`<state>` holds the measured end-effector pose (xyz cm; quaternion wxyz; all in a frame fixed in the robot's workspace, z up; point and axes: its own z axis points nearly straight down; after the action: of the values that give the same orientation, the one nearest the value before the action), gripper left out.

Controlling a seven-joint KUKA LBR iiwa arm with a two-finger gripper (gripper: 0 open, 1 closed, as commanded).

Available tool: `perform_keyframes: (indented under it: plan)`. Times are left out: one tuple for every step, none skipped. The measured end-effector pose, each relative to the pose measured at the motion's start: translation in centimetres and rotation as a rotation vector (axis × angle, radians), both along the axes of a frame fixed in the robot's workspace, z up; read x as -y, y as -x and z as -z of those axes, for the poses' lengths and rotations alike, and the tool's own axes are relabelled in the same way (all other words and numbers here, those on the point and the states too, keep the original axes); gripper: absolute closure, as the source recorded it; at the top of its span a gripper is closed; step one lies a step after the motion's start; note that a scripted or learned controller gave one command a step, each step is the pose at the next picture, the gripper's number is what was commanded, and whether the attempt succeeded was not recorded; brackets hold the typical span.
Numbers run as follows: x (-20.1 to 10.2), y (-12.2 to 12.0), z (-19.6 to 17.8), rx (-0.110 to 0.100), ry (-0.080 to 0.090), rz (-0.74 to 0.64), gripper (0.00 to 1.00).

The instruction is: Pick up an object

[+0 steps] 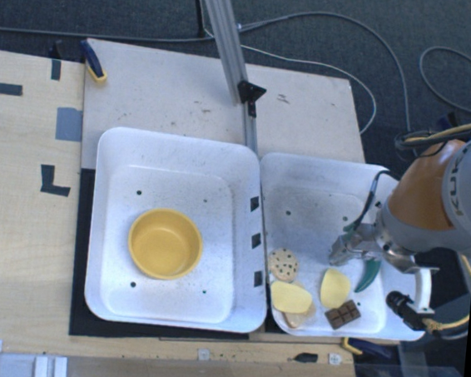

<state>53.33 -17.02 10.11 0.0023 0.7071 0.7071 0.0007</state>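
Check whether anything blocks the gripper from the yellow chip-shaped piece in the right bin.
Nothing visible does. The gripper sits just above and left of the yellow chip-shaped piece in the right bin, with bare bin floor between them. A green piece lies to the right, off that path.

— How is the arm (436, 192) placed?
— It is seen reaching in from the right, its grey body bent downward, with the orange band turned toward the camera just above the wrist.
— And the hand (347, 252)?
— It is held low at the arm's left end, pointed down and leftward.
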Motion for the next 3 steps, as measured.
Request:
perform_keyframes:
  plan:
    - [0.4, 0.4, -4.4, -0.002, -0.002, 0.000, 1.00]
    - [0.4, 0.3, -9.6, 0.000, -0.001, -0.001, 1.00]
    - [-4.5, -0.2, -11.0, -0.004, -0.003, -0.004, 1.00]
